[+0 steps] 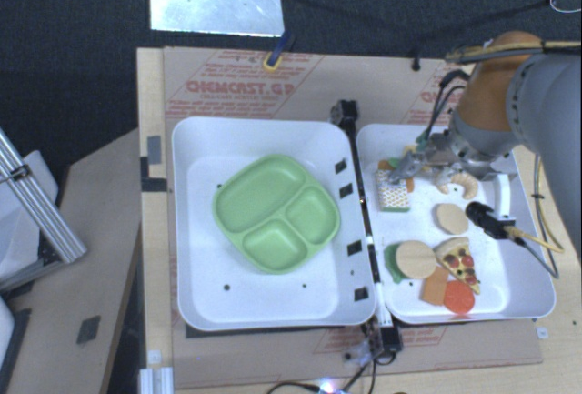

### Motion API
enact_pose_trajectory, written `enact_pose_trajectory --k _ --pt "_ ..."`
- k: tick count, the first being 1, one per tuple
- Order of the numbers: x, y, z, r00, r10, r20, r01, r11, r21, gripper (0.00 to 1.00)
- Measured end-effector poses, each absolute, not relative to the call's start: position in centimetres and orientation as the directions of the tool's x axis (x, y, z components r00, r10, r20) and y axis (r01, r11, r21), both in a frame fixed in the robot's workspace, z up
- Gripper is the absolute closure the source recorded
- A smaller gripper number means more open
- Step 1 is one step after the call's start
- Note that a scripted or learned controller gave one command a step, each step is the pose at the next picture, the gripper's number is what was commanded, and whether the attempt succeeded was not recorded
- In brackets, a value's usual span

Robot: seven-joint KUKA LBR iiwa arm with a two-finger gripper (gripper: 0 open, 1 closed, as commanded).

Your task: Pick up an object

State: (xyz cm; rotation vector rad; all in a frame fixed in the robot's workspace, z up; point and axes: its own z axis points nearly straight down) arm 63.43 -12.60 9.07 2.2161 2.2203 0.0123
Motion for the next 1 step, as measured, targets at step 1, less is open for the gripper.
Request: enact_pose_trajectory --k 1 --pt "63.68 -12.56 10.38 -0.003 1.000 0.002 1.000 0.003 0.018 1.00"
